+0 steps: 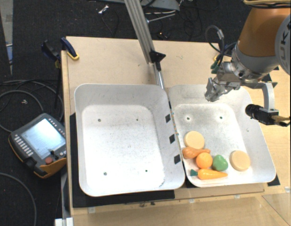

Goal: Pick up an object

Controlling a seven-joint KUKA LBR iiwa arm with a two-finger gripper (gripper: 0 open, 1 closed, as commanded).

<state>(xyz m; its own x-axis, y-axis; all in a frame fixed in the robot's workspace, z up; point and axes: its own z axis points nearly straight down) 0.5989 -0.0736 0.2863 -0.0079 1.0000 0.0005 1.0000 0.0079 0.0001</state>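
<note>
My gripper [212, 95] hangs over the far edge of the right bin [258, 140], well above its floor, with nothing visible between its fingers. At the bin's near end lie a cluster of toy foods: a tan disc [194, 139], an orange ball [204, 160], a green piece [220, 163], an orange carrot [212, 174], a small orange piece [191, 152] and a second tan disc [239, 160]. The gripper is apart from all of them, toward the back of the bin.
The left bin [89, 126] sits beside the right one, with black clips along the shared edge. A metal pole [143, 29] slants up from the bench behind the bins. A teach pendant [39, 145] lies off the bench at the left.
</note>
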